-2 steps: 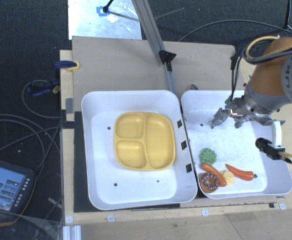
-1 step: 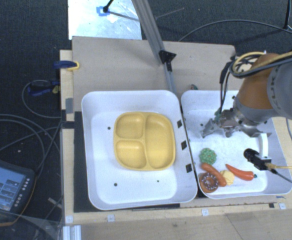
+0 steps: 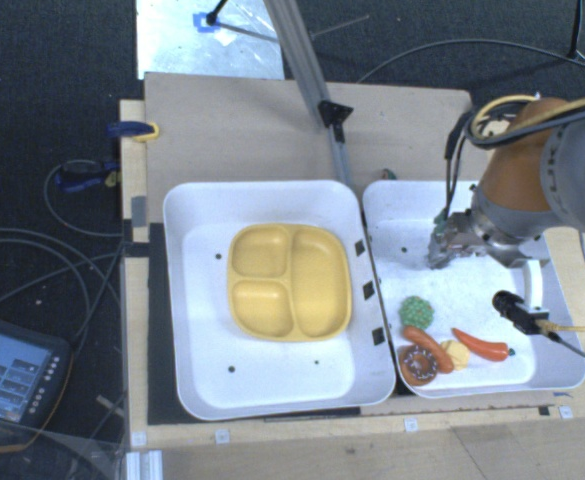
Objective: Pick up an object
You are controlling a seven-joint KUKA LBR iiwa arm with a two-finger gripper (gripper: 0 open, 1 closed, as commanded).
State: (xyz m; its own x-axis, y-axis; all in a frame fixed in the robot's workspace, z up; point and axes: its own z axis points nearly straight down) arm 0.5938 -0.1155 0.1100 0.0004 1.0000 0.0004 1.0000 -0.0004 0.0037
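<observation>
From my remote station I read this as a robotics lab test cell, not a home or kitchen. Evidence: a plywood bench (image 3: 392, 118) carries two shallow white bins (image 3: 187, 268) fixed side by side on a dark carpeted floor (image 3: 42, 68). Loose black cables (image 3: 62, 243) run across that floor. A teach pendant (image 3: 7, 373) with a lit screen lies at lower left. A slanted metal pole (image 3: 297, 43) rises from the bench. Clamps (image 3: 132, 129) grip the bench's left edge.
</observation>
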